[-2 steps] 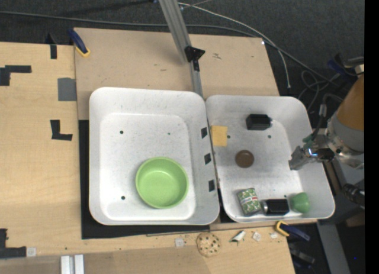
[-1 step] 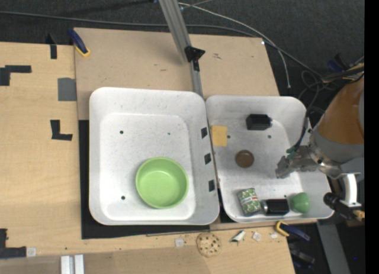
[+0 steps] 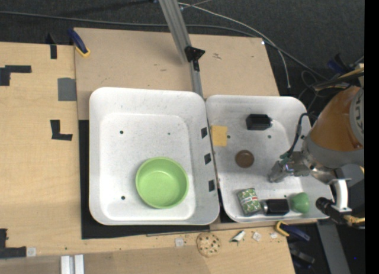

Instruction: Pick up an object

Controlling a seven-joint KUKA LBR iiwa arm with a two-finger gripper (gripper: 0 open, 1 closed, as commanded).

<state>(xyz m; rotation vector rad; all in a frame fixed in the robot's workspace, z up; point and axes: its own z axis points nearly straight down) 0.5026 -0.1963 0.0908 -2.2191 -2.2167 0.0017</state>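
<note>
The right bin (image 3: pixel 234 107) holds a black block (image 3: pixel 258 122), a yellow square piece (image 3: pixel 219 135), a brown round object (image 3: pixel 244 159), a green-and-white packet (image 3: pixel 249 201), a black cylinder (image 3: pixel 276 207) and a green object (image 3: pixel 300 202). My gripper (image 3: pixel 279 172) hangs over the right side of that bin, right of the brown round object and above the black cylinder. Nothing shows between its fingers. The arm's orange band (image 3: pixel 337 125) rises at the right edge.
The left bin (image 3: pixel 112 107) holds a green bowl (image 3: pixel 161 182). A metal pole (image 3: pixel 177 24) slants in from the top to the bins' junction. A cookie-like disc (image 3: pixel 206 244) and small scraps lie on the bench in front of the bins.
</note>
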